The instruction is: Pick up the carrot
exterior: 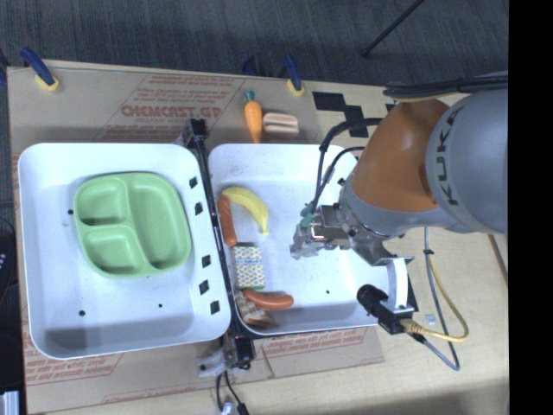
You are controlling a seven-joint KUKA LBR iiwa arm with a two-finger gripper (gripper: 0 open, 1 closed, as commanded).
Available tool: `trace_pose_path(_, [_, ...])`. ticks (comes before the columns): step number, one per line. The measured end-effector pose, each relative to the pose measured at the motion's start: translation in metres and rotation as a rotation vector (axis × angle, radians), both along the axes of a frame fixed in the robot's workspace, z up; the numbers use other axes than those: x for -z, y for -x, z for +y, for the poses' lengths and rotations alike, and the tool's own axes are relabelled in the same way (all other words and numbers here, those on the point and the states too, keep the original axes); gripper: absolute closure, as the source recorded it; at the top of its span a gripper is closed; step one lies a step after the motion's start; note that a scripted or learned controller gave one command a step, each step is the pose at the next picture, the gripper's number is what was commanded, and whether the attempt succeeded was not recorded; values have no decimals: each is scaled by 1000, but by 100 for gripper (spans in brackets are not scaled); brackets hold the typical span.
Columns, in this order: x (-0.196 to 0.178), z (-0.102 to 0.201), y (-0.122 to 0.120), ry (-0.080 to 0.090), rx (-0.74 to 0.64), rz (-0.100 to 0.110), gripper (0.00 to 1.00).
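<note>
Camera view has the grey two-finger gripper (304,239) hovering mid-frame over the right white bin (285,158) — can't tell its state. Small orange carrot (252,119) sits outside, above the bin's top edge — pickup not started.

This is a robotics lab — a grey KUKA arm (458,162) with an orange band reaches in over a desk (173,93) covered in printed cardboard held down by blue clamps (39,69). Two shallow white bins (43,258) sit side by side on it with toy food (246,206) and a green divided plate (131,223), loose cables (445,318) trail off the desk's edge — and dark office carpet (173,15) lies beyond.
</note>
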State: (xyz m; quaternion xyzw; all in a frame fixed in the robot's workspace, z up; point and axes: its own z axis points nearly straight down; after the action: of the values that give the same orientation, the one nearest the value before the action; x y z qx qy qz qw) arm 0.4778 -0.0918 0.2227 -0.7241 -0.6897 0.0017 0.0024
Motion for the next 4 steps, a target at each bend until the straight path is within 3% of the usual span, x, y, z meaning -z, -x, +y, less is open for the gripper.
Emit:
trace_pose_path(1, [-55,-71,-40,1,-128,-4,100])
trace_pose_path(2, [-162,-120,1,3,-157,-6,100])
trace_pose_path(3, [-31,-30,2,-1,-223,-1,100])
trace_pose_path(4, [-94,-68,-5,1,-859,-6,100])
